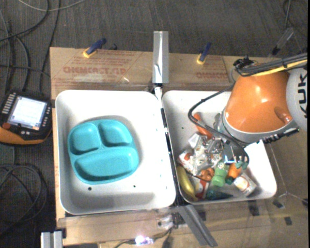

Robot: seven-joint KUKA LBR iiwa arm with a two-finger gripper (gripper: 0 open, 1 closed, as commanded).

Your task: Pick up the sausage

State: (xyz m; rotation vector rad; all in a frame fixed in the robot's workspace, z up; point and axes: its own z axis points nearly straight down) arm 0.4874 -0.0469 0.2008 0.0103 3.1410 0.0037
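Observation:
The right bin (175, 105) holds a heap of toy food at its front. My gripper (215, 150) hangs low over the middle of that heap, under the arm's orange band (256, 105). A small reddish-brown piece (200, 189) lies at the heap's front beside a yellow banana (184, 181); it may be the sausage, but I cannot tell for sure. Part of the heap is hidden by the wrist.
A turquoise divided plate (103, 150) lies in the left bin (67, 190). Other toys around the gripper include an orange piece (197, 119), a green one (217, 194) and a white bottle-like one (245, 185). A metal divider (160, 56) stands between the bins at the back.

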